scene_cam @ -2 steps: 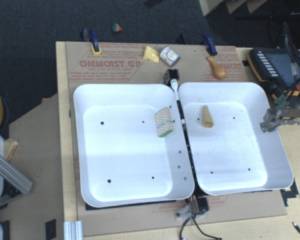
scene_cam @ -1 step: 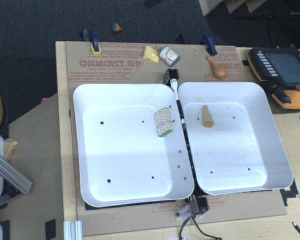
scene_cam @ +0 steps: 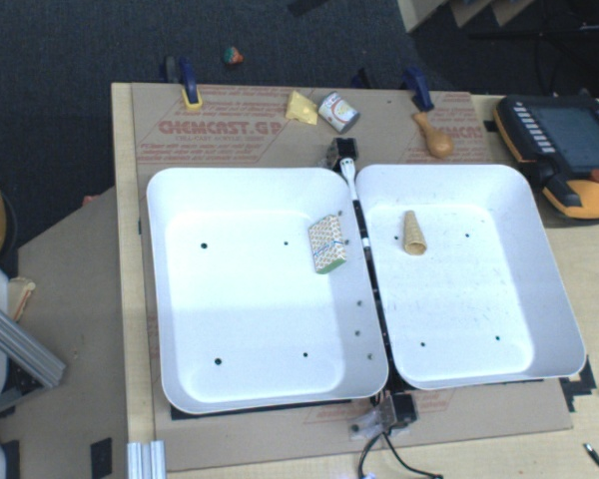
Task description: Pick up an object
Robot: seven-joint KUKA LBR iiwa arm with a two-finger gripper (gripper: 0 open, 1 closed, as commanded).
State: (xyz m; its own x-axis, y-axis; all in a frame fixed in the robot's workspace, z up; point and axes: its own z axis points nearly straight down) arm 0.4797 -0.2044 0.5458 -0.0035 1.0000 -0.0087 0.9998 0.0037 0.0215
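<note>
A cone (scene_cam: 412,234) is located in the right bin (scene_cam: 479,302), in the far half, lying on its side with the narrow end pointed away from the camera. It is well apart from the bin walls, with bare bin floor on every side of it. A patterned box (scene_cam: 327,242) is located in the left bin (scene_cam: 245,312), just beside the wall shared with the right bin. The two items are separated by the adjoining rims.

The state of the gripper cannot be told.

Both bins are carried on a brown board (scene_cam: 130,267). On the board beyond the bins, a yellow block (scene_cam: 301,109), a small can (scene_cam: 338,112) and a wooden peg (scene_cam: 432,135) are found. Two blue clamps (scene_cam: 189,81) are fitted at the far edge. A pendant (scene_cam: 564,140) is placed to the right of the board.
</note>
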